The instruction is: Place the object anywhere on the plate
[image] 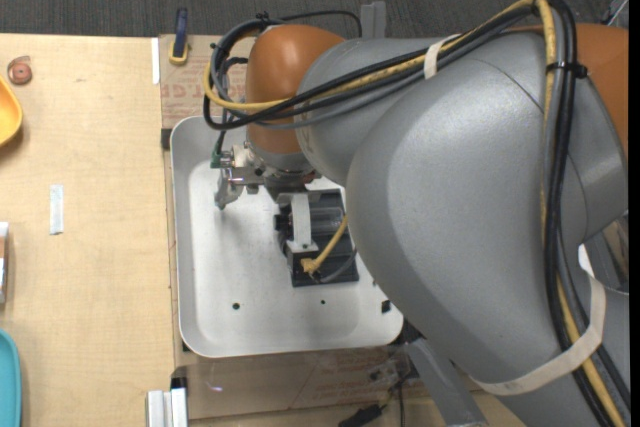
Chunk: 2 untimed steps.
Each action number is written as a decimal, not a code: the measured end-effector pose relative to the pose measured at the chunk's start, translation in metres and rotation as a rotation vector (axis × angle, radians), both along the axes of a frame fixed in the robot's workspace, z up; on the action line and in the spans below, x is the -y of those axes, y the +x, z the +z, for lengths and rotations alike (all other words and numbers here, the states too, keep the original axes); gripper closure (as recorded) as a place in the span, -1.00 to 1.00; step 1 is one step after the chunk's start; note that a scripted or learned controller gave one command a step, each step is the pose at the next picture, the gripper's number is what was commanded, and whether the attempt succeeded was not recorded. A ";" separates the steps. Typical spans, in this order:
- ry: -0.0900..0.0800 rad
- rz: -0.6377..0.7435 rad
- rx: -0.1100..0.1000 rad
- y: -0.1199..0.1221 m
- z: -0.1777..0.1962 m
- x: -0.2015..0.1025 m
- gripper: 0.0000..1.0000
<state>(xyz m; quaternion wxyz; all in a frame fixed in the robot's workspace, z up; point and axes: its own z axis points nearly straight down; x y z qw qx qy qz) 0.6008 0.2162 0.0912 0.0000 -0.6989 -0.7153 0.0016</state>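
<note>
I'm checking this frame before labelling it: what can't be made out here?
Camera view:
- White bin: right side hidden under the grey arm.
- Yellow thing: cut off by the left edge.
- Teal thing: cut off at the bottom-left corner; plate or not, cannot tell.
- End effector: mostly covered by the orange band; any load unclear.

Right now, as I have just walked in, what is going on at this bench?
The grey KUKA arm reaches in from the right over a white bin. Its gripper hangs in the bin's upper left part; whether it holds anything cannot be told. On the wooden surface to the left lie a small reddish disc and a white strip. A yellow thing and a teal thing are cut off by the left edge.
</note>
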 end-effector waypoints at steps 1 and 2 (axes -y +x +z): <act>0.009 -0.256 0.015 -0.089 0.005 -0.005 -1.00; -0.002 -0.336 0.000 -0.104 0.110 -0.012 -1.00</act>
